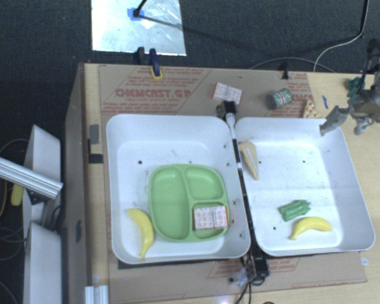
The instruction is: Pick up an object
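My gripper (pixel 346 121) hangs at the far right corner of the right bin (pixel 342 170), above its rim, open with nothing between its fingers. In that bin a green toy vegetable (pixel 294 209) lies just above a yellow banana (pixel 311 225) near the front. A cream wedge (pixel 249 159) rests by the bin's left wall. The left bin (pixel 123 163) holds a green divided plate (pixel 183 198) with a pink-and-white packet (pixel 210 218) in its front right compartment. A second banana (pixel 142 231) lies beside the plate's front left.
On the brown cardboard behind the bins stand a small green can (pixel 280 97) and a printed card (pixel 227 93). A blue-and-yellow clamp (pixel 153 62) grips the board's far edge. A silver rail (pixel 25 175) juts in at the left.
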You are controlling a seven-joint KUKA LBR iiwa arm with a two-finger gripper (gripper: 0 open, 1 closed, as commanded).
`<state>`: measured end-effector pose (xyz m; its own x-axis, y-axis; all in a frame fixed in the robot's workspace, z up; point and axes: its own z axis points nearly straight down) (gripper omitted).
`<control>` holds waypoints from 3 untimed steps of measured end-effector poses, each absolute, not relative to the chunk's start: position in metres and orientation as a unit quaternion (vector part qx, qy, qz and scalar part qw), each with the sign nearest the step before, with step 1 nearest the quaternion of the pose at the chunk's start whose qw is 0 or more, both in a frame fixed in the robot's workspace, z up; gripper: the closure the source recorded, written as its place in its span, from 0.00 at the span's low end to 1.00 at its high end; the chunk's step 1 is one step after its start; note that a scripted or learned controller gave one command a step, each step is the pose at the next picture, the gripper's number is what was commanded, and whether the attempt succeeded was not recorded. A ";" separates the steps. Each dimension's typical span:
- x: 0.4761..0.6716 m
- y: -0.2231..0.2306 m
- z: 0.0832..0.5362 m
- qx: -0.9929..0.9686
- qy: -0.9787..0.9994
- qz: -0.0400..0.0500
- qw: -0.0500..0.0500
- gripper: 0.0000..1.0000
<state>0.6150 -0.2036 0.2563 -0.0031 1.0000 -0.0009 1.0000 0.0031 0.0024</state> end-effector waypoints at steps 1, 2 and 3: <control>0.577 -0.166 0.178 0.706 0.708 0.000 0.000 0.00; 0.511 -0.110 0.196 0.706 0.708 0.001 0.000 0.00; 0.500 -0.119 0.089 0.707 0.707 0.003 0.009 0.00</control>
